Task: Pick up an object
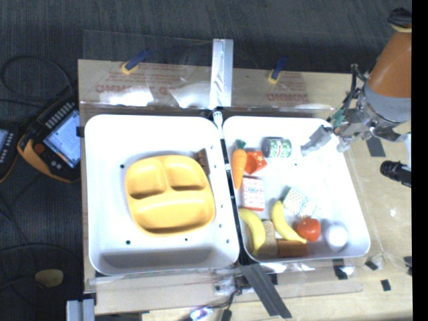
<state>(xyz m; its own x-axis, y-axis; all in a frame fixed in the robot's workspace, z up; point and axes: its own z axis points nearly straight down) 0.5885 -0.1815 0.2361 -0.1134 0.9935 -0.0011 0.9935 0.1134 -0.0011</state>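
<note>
The gripper [313,141] hangs empty beside the can [276,147], fingers seemingly narrow; descending, it may roll the can away.

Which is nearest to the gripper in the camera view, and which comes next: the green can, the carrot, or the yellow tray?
Measured from the gripper, nearest first:
1. Green can, at the top of the right bin, just left of the gripper.
2. Carrot, against the right bin's left wall.
3. Yellow tray, in the left bin.

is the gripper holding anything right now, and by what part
Nothing is held. The gripper hangs over the right bin's upper right corner with nothing between its fingers; the nearest thing, the can, lies apart to its left.
</note>
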